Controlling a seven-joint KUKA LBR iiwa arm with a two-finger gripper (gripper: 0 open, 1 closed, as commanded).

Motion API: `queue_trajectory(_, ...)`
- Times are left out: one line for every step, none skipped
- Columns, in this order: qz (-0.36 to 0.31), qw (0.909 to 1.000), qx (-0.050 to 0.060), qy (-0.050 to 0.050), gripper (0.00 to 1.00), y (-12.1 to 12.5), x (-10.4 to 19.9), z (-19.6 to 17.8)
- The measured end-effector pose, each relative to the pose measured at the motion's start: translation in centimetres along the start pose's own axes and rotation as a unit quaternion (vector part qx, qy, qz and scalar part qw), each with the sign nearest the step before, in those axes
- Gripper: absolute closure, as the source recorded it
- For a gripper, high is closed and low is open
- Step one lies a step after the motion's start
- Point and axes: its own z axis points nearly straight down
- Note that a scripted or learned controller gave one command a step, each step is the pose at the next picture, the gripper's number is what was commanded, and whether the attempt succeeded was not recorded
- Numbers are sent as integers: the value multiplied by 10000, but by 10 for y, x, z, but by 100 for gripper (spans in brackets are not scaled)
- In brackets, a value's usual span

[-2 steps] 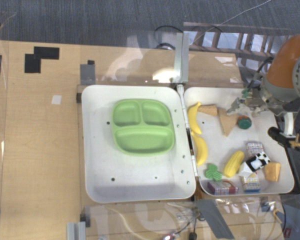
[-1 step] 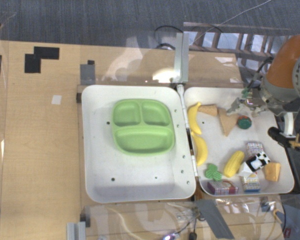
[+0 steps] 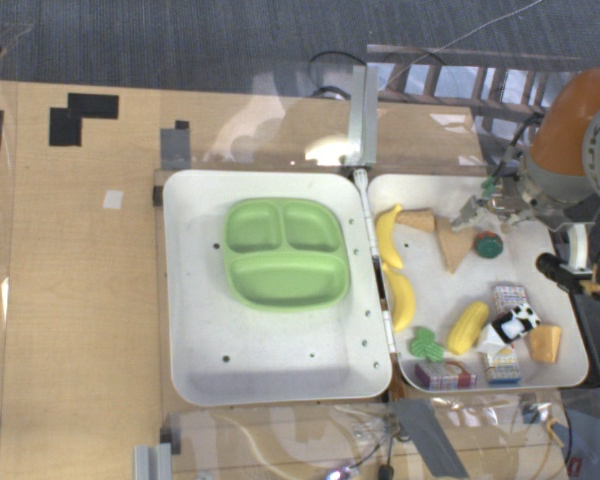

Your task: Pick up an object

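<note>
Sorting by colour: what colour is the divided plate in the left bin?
Light green; the divided plate shows clearly in the camera view.

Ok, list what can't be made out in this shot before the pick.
- Hand: small and tangled with cables in the camera view; open or shut can't be told.
- Arm: cut off by the right edge.
- Small boxes at the right bin's front rim: too small to read their labels.
- Red-green item under the hand: too small to identify.
</note>
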Motion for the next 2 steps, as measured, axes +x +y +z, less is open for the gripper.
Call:
queue_trajectory(-57, 10000, 3, 2, 0, -3, 11, 0)
queue_trajectory(-178, 9998, -11, 15, 0, -13, 15, -1)
